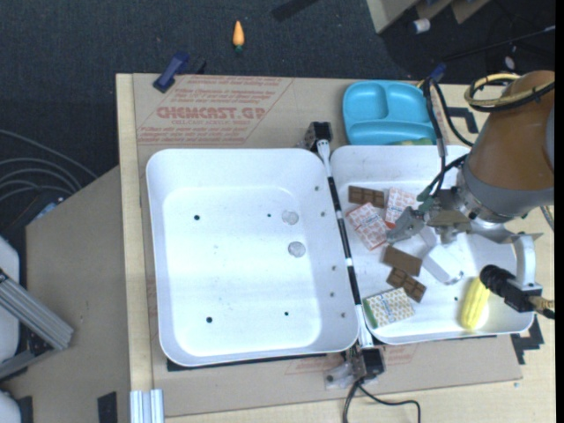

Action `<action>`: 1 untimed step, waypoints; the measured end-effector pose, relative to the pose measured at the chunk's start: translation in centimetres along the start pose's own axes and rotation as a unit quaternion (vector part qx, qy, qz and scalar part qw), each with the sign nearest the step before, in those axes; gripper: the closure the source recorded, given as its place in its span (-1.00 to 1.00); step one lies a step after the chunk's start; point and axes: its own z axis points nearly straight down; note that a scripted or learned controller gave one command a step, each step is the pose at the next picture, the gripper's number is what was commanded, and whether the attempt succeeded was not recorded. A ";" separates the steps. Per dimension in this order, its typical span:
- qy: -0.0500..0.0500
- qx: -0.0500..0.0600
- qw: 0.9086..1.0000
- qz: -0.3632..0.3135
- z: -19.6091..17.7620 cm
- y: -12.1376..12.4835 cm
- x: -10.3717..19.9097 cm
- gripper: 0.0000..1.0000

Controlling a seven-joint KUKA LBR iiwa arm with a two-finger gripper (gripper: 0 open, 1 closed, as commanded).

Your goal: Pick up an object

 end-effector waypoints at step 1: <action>0.000 0.000 1.000 0.000 6.3 1.6 -1.9 -1.00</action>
